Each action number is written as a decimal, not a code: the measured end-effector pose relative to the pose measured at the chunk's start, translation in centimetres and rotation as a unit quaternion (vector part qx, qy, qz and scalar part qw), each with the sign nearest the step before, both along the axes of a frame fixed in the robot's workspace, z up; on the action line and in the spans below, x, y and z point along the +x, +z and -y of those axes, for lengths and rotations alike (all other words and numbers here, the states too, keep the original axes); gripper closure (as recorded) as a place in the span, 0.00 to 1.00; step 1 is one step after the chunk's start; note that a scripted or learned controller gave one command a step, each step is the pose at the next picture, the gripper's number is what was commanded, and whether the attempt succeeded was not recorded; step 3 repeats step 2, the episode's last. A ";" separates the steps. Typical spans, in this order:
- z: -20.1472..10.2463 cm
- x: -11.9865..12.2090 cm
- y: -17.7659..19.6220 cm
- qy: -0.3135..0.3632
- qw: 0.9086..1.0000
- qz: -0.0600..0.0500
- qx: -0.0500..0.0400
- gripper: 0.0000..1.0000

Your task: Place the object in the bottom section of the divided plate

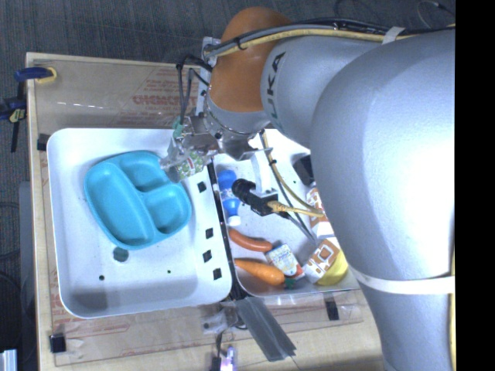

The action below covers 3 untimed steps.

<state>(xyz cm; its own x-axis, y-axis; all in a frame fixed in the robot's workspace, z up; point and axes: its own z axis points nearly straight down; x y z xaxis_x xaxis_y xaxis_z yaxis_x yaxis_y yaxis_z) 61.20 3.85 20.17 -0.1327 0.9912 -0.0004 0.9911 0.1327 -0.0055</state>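
Bench seen from above, bearing two shallow white bins side by side. In the left bin lies the blue divided plate, tilted, with one long section along its 9 o'clock side and two smaller sections toward 3 o'clock; all three appear bare. A small dark spot sits on the bin floor just off the plate's 6 o'clock rim. At the plate's 1 o'clock corner hangs the gripper, close above the rim near the wall dividing the bins. Something pale and translucent shows at its tip, but whether this is a held object or part of the tool cannot be told, nor can its state, released or clenched. The right bin holds loose items: a blue-capped bottle, an orange sausage-like piece, a carrot, and a yellow item, largely overhung by the grey arm. The task object cannot be singled out with certainty. The step in hand is judged to be the carry toward the plate; the next move calls for travel toward 7 o'clock, over the section nearest the view's lower edge, before lowering and release.
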 end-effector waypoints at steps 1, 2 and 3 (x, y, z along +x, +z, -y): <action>-9.4 -2.7 6.3 0.059 0.998 0.001 0.000 1.00; -9.4 -2.7 6.3 0.059 0.998 0.001 0.000 0.00; -9.4 -2.7 6.3 0.059 0.998 0.001 0.000 0.00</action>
